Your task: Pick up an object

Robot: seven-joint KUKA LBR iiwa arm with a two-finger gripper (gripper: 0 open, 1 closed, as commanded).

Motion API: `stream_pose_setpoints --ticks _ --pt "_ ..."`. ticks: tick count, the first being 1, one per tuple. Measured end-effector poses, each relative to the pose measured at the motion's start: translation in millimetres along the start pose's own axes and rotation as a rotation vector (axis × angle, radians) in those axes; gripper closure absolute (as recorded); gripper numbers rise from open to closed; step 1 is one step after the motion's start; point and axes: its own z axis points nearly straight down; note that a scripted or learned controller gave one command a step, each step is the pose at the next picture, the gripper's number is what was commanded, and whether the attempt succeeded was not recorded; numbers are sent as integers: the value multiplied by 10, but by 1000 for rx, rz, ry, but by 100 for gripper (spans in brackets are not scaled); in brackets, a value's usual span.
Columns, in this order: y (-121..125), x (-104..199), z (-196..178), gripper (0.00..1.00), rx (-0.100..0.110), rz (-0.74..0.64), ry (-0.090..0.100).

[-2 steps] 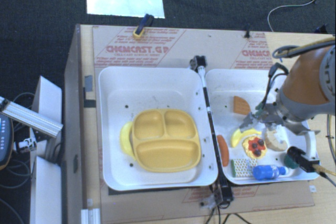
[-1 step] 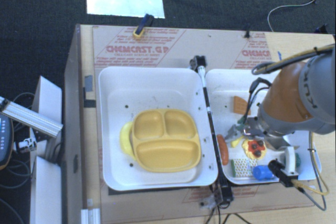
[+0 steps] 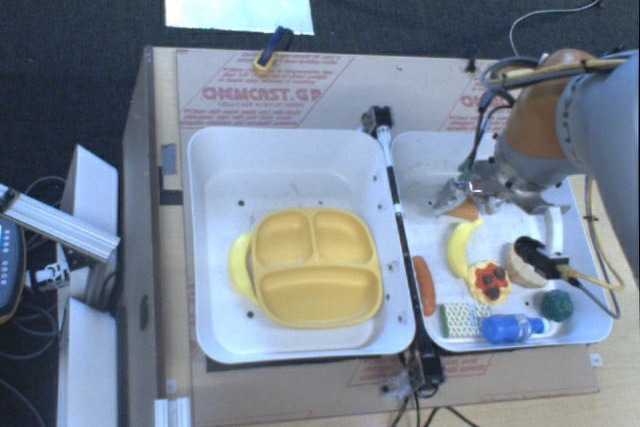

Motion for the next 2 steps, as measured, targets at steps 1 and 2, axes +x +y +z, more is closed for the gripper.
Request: stream_pose_setpoints --ticks 1,2 --pt "-335 331 4 0 2 -1 1" --pt "-856 311 6 0 3 3 1"
